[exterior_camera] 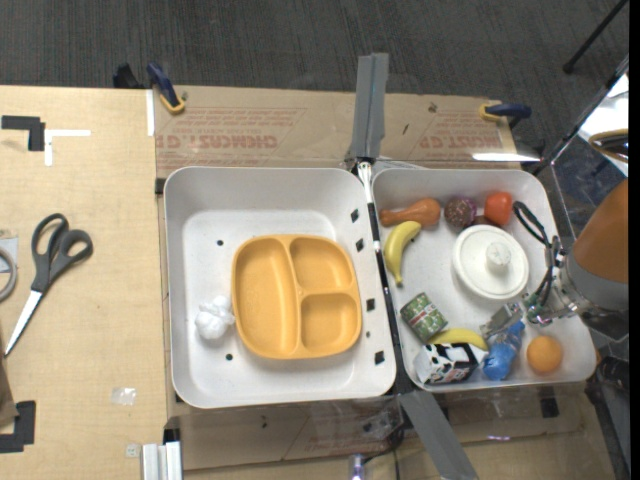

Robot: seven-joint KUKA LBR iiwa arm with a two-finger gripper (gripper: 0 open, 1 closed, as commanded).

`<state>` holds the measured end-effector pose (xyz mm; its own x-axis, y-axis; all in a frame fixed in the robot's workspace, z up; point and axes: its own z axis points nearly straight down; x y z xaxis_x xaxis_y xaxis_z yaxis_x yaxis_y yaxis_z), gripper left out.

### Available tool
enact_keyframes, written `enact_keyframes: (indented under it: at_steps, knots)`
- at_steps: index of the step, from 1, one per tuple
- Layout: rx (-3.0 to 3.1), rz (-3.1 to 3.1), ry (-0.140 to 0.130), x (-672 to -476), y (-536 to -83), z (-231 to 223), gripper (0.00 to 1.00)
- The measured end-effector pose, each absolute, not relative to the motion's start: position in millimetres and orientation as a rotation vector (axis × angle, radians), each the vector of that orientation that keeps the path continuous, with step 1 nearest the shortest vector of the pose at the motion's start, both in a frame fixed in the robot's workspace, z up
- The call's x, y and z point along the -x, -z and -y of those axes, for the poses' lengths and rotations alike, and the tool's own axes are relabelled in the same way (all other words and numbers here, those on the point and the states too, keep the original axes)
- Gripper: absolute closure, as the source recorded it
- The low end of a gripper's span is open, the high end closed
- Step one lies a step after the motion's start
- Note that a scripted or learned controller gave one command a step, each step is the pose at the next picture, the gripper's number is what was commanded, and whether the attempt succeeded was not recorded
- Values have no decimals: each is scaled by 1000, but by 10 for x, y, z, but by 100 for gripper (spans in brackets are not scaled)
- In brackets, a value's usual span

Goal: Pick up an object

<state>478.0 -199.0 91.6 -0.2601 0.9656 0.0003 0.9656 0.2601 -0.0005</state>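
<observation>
The arm's gripper point(518, 320) hangs low over the right bin point(425, 183), just below the white lidded bowl point(491, 260), which serves here as the landmark; whether it is parted or closed cannot be told from this slant, and nothing is visibly held. No single object is named, and the nearest candidates crowd below the bowl: a blue object point(503, 356), an orange ball point(544, 354) to its right, a small banana point(458, 339) and a black-and-white carton point(446, 365) to its left. The likely trouble is the clutter: a descent could pinch two things at once, or nudge the ball so it rolls away. Above and left of the bowl, a larger banana point(399, 247) lies clear.
</observation>
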Motion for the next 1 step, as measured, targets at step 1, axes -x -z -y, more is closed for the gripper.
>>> enact_keyframes:
  at_steps: [1]
  knots:
    - [1911, 2495, 0, -4790, -1007, 1992, 100]
